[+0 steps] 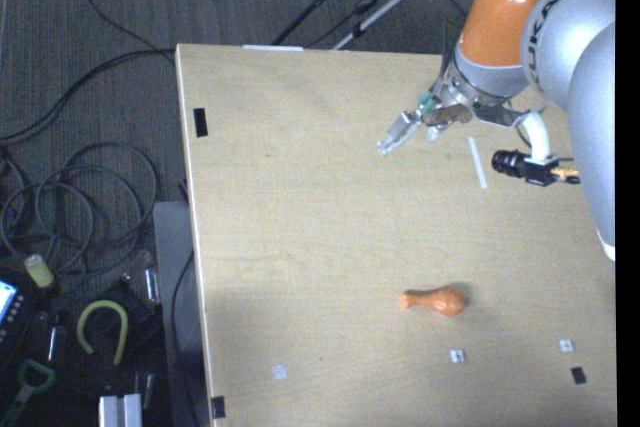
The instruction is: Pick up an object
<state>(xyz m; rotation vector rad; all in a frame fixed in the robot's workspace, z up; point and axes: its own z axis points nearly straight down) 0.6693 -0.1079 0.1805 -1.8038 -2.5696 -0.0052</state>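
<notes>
An orange, pear-shaped object (437, 301) lies on its side on the pale wooden bench top (300, 245), toward the front right. My gripper (396, 135) hangs over the back right part of the bench, well behind the orange object and apart from it. Its two thin fingers point down and to the left. They stand slightly apart with nothing between them.
A short white stick (477, 162) lies just right of the gripper. Small grey and black bits (457, 355) (577, 375) lie near the front right. A black mark (201, 122) sits by the left edge. Cables and tools (100, 325) clutter the floor at left.
</notes>
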